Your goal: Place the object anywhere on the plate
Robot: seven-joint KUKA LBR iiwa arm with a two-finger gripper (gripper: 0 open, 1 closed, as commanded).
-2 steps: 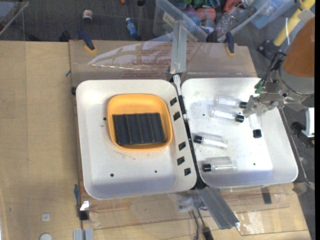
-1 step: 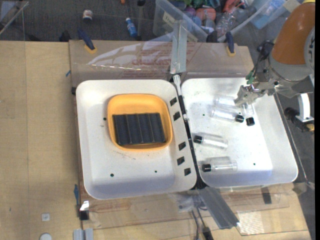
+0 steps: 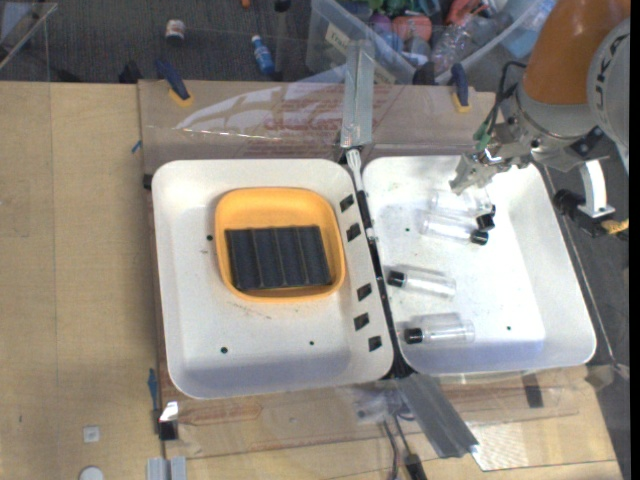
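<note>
**A:** What is the place like where you work?

**B:** A pale wooden bench (image 3: 70, 268), and on it two shallow white bins side by side. Behind them stands a clear tub (image 3: 420, 13) full of coloured toys.

**A:** And the thing you must move?

**B:** I judge it is one of the clear plastic vials with black caps in the right bin (image 3: 560, 298). The upper vial (image 3: 455, 224) lies just below and a little to the left of my gripper (image 3: 468, 176), close to it. Its long axis runs nearly across the bin, cap toward the right. The middle vial (image 3: 422, 282) and the lower vial (image 3: 437, 332) lie further toward the front edge, caps toward the left, well apart from me.

**A:** Is your gripper open?

**B:** I cannot tell. It hangs over the back part of the right bin, small and slanted, and I see nothing between its tips.

**A:** Where must the vial go?

**B:** To the orange plate (image 3: 278, 243) in the left bin (image 3: 185, 358). It is a rounded square with a raised rim, and a dark ribbed insert (image 3: 278, 258) lies in its middle. It is far to my left, across the wall between the bins.

**A:** How will the vial handle?

**B:** I think it is smooth, round and light, so it can roll away. I should close across its short side.
</note>
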